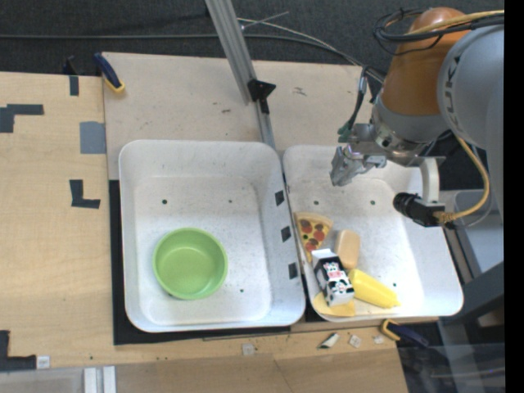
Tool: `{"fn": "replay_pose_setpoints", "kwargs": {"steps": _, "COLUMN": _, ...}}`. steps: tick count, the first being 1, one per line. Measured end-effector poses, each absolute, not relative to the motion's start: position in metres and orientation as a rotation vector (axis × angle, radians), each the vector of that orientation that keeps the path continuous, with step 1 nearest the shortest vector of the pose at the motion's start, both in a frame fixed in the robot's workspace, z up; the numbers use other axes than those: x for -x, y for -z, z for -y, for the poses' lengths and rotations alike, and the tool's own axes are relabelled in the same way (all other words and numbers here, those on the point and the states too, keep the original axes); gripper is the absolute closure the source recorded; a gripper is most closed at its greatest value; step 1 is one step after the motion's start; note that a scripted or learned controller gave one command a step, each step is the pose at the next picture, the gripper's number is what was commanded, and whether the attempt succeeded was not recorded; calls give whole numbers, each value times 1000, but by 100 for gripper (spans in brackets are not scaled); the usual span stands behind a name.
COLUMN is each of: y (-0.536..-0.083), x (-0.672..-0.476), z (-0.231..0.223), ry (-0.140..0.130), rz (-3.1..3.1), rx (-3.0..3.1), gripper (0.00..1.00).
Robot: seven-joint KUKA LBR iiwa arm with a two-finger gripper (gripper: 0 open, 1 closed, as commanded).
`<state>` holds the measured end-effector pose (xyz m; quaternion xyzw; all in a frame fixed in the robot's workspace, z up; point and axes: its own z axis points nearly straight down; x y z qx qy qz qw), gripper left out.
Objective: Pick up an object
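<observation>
My gripper (345, 173) hangs over the back part of the right bin (426, 244), above bare bin floor, with nothing seen between its fingers. Toward the bin's front left lie a pizza slice toy (312, 231), a tan bread-like piece (349, 247), a small black and white carton (334, 278) and a yellow banana-like piece (373, 290). These lie well in front of the gripper. A green bowl (191, 262) sits in the left bin (164, 170).
A slanted metal pole (237, 47) crosses the bench behind the bins. A black sensor block (413, 207) hangs from the arm over the right bin. A yellow-handled clamp (110, 73) lies at the bench's back left corner.
</observation>
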<state>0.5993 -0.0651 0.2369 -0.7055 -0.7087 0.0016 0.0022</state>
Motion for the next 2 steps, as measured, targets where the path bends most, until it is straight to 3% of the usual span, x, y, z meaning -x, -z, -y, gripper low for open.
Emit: {"fn": "replay_pose_setpoints", "kwargs": {"steps": 2, "y": -246, "x": -617, "z": -51, "ry": -1, "rz": 2227, "rx": 2210, "gripper": 100}}
